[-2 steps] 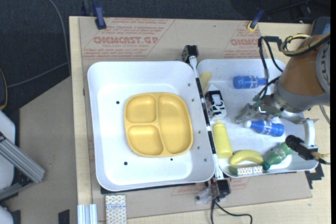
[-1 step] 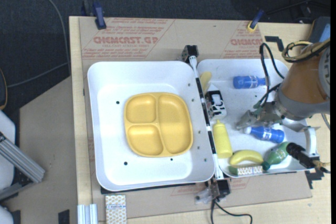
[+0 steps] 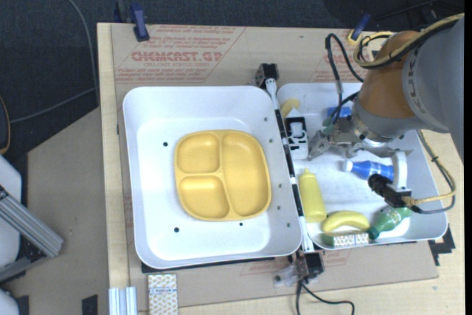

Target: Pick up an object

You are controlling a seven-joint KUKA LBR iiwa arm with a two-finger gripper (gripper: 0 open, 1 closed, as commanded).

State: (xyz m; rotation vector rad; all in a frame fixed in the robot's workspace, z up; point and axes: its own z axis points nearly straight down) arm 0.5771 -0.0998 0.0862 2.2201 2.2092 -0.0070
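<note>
We've got the arm parked low over the right bin, and honestly we can't tell how the jaws stand. Nothing looks picked yet. Bottle, banana and the green thing crowd the near edge. We'd go for the bottle: come straight down, centered, clear of the bin wall.

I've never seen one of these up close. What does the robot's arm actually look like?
The arm is thick, rounded and grey, with an orange band above the wrist. Black and yellow cables loop beside it. The gripper is a small metallic assembly.
</note>
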